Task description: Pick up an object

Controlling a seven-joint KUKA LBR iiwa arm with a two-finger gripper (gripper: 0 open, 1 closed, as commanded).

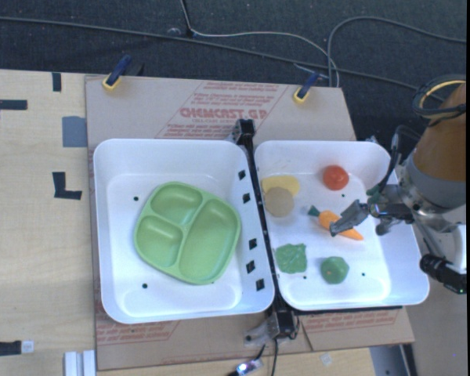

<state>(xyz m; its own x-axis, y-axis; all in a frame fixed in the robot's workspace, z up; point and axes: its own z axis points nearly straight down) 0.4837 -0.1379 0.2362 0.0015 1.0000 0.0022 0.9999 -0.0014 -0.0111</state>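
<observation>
Left bin (117, 171): a green divided plate (188, 232) is lying at its centre. Right bin (376, 284): a tan and yellow piece (280, 194) is sitting far left, a green leafy piece (291, 258) and a green round piece (334, 269) near, a red tomato (335, 177) far. The hand (368, 218) is hovering just over an orange carrot (329, 220) mid-bin, fingers spread, gripping nothing.

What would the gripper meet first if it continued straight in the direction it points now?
Most likely the orange carrot-like toy: the gripper points toward the view's left and its tip already overlaps the toy. Its height above the right bin is unclear, so it might pass over.
</observation>
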